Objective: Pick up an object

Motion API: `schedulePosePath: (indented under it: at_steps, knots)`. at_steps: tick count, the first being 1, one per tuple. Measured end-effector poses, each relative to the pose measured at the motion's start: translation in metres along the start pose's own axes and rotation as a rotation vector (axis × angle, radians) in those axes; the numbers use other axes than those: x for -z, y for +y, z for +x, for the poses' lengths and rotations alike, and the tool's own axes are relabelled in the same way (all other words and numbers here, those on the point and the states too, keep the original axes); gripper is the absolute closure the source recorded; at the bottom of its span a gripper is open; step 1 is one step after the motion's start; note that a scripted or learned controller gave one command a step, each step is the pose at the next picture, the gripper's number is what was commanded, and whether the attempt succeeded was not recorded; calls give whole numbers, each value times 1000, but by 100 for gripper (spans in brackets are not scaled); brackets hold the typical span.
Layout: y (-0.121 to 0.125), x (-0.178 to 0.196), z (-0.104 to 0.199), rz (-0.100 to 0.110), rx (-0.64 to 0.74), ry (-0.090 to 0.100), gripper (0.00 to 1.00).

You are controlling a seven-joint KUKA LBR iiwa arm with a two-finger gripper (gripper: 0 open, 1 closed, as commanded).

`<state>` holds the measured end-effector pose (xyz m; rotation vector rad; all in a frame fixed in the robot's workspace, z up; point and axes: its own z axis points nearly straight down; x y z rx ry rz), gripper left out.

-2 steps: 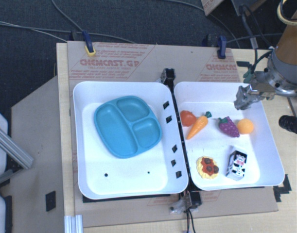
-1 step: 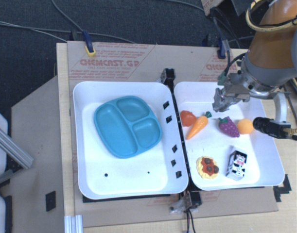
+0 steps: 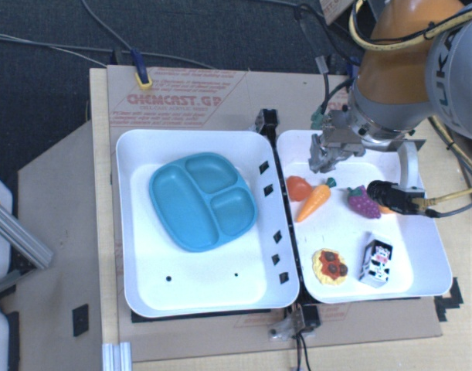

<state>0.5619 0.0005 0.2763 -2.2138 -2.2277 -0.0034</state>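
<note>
Well, nothing picked yet: my gripper [image 3: 325, 163] hangs by the right bin's [image 3: 429, 273] far edge, above the carrot [image 3: 314, 201].

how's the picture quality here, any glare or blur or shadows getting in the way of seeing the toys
Camera view: even overhead light, soft shadows only; the white bins are bright but not washed out. The blue tray, carrot, grapes, pizza toy and cow-print carton read clearly, though fine detail is soft. The claw is dark and slightly blurred, so its fingers are hard to make out.
</note>
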Motion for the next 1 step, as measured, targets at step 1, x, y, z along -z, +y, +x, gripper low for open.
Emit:
schedulePosePath:
  at_steps: [1]
  knots:
    - [19,-3,54,-1,0,0,100]
